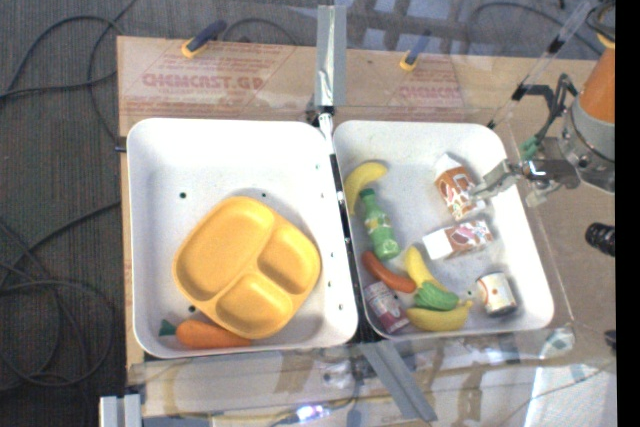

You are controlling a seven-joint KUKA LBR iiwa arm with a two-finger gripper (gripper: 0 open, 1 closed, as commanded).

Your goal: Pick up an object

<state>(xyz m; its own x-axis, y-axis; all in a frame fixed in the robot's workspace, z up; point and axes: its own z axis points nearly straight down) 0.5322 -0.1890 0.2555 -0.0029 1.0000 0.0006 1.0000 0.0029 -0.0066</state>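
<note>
Grey claw [497, 177] is hanging over the right bin's [400, 137] far-right corner beside a carton [455, 191], its grip state impossible to tell.

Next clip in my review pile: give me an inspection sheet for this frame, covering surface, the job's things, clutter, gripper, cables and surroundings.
Surface: bench with cardboard sheets under two white bins, left bin and right bin, side by side.
Job's things: right bin holds a banana, green bottle, small carton, flat packet, small can, a red sausage-shaped item, a second banana and more at its front edge. Left bin holds a yellow divided tray and a carrot.
Clutter: two yellow-handled clamps at the bench's back edge.
Gripper: gripper over the right bin's far right rim, near the carton; finger state unclear.
Cables: black cables on the carpet at left.
Surroundings: grey carpet; tripod legs at top.
</note>
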